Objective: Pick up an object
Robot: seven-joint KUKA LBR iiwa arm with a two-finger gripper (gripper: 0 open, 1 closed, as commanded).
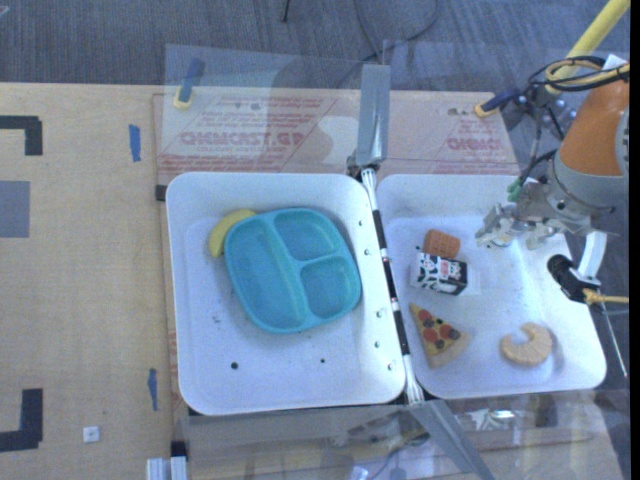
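My gripper (517,230) hangs over the upper right part of the right bin (590,363), open, with nothing between its fingers. To its left lie an orange block (441,243) and, touching it below, a black-and-white carton (440,274). A toy pizza slice (436,333) lies near the bin's front left. A tan crescent-shaped pastry (527,345) rests at the front right, below the gripper. In the left bin (190,368) a blue divided plate (292,268) partly covers a yellow banana (222,230).
The grey arm with its orange band (597,138) comes in from the right over the bin's rim, trailing cables. A black part (566,276) hangs by the right wall. A metal divider (374,128) runs between the bins at the back.
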